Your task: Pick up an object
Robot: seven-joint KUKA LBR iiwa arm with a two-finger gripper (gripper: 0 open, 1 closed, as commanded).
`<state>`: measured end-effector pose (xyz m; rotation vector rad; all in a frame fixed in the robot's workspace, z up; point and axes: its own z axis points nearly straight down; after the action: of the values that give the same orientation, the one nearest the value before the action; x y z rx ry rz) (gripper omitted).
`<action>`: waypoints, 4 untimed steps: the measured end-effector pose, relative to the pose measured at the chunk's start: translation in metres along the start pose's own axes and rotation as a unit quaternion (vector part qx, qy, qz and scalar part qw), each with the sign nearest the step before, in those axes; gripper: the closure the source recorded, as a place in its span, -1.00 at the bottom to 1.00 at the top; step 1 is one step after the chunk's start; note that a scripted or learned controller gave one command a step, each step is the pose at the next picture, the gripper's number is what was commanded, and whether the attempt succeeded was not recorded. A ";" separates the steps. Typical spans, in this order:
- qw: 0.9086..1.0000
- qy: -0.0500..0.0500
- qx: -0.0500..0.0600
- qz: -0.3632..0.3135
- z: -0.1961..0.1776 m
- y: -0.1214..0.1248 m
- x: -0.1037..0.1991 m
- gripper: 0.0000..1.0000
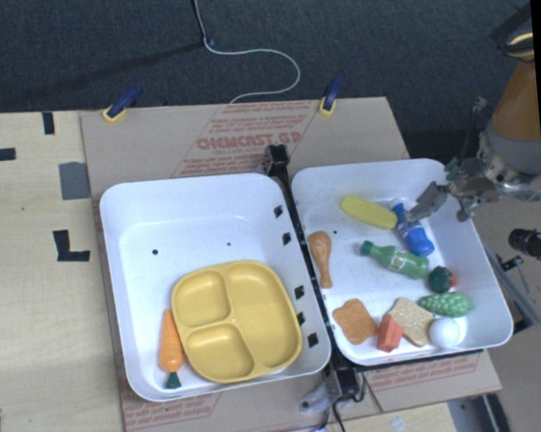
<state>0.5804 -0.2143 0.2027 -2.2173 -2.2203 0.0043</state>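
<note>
At the far left of the table, the left bin [120, 214] holds a small orange carrot [169, 346] along its lower left wall and, beside it, a glossy yellow divided plate [234, 319], smooth moulded plastic with three wells.

In the middle of the frame, inside the right bin [342, 178], lie a tan drumstick [322, 256] and below it a flat orange-brown piece [355, 320] like fried food. Further right come a yellow corn cob [368, 213], a green bottle [396, 258] lying on its side, and a blue object [417, 240] just under my gripper [419, 209].

I cannot tell whether my gripper is apart or together; nothing shows between its fingers.

I judge the blue object my nearest pick: light, stiff, probably slick plastic, best taken across its narrow waist.

At lower right sit a cracker-like slab [412, 317], a bumpy green piece [447, 304] and a white egg [446, 332], round and likely to roll.
</note>
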 end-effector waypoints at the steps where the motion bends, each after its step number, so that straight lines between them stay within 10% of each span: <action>1: 1.000 0.001 0.003 0.000 0.067 0.000 0.001 -1.00; 2: 1.000 0.000 -0.008 0.001 0.115 0.005 0.003 -1.00; 3: 1.000 -0.001 -0.001 -0.001 0.110 0.002 0.002 1.00; 4: 1.000 0.000 -0.003 0.000 0.052 -0.003 0.007 1.00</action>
<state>0.5769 -0.2077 0.1503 -2.2195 -2.2239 -0.0008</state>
